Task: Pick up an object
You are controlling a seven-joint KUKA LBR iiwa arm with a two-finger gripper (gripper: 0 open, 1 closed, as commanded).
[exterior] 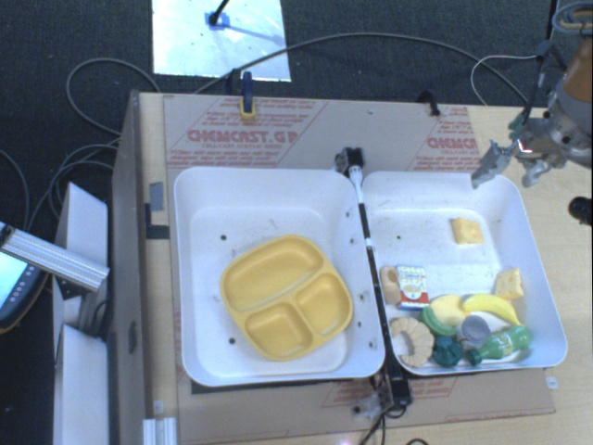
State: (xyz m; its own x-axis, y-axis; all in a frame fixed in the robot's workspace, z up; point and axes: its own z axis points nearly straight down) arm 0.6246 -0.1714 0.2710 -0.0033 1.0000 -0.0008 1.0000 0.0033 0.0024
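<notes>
Looking down on the bench, I am seeing the two-finger gripper [511, 163] hanging just past the far right corner of the right-hand shallow white bin [533, 239], with its two grey fingers [488, 165] spread apart and nothing between them. The grey arm with the orange band [576, 91] is reaching in from the right edge of the view.

The things to pick are lying in that right bin. A pale yellow sponge-like block [467, 231] is sitting alone toward the far right part of the floor, well apart from the rest. Along the near edge a cluster is crowding together: a yellow toy banana [494, 307], a green plastic bottle [501, 344], a small grey cup [478, 326], a yellow-green rounded fruit [442, 312], a ridged tan pastry piece [412, 337] and a small printed card with red and blue marks [412, 285]. A yellow wedge [509, 284] is resting by the right wall.

In the left-hand white bin [199, 239] a yellow three-compartment plastic tray [285, 295] is lying tilted across the middle.
</notes>
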